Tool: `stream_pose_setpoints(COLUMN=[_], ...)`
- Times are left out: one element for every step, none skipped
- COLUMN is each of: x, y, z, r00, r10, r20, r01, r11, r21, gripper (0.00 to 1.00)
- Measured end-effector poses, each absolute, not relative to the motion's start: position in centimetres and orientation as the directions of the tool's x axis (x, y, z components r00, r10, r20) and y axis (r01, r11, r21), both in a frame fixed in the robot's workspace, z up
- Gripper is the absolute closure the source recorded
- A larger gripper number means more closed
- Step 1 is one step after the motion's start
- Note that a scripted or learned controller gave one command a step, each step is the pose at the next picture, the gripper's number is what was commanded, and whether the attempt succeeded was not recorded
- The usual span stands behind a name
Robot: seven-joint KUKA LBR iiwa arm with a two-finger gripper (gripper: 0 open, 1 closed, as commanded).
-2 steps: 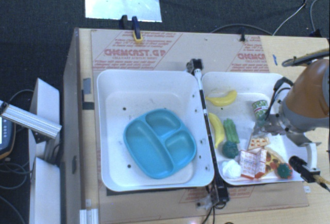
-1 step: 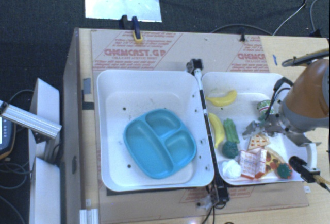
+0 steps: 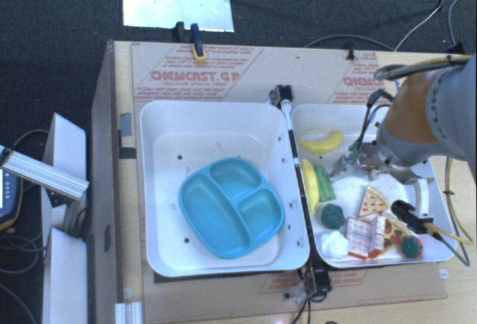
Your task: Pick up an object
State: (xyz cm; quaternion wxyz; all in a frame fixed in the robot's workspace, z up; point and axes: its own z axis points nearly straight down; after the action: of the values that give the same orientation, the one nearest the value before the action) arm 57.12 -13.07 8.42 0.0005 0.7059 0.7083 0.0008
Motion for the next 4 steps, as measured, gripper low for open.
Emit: stream_pose_setpoints(x=[65.1,66.9,66.9,63.9], y=[-10.7,-10.0,-13.8,-16.4], z=[8.5,11.1,13.8,8.4], r00=[-0.005,-0.005,-0.002,-0.002], r10=[1.0,1.0,1.0,1.0], r20=[0.0,-0.001,-0.002,-0.001], r01=[1.0,1.0,1.0,1.0], r11=[0.005,0.005,0.002,0.002], r21=[0.004,0.003,0.004,0.001], gripper=[0.0,0.0,0.0,0.0])
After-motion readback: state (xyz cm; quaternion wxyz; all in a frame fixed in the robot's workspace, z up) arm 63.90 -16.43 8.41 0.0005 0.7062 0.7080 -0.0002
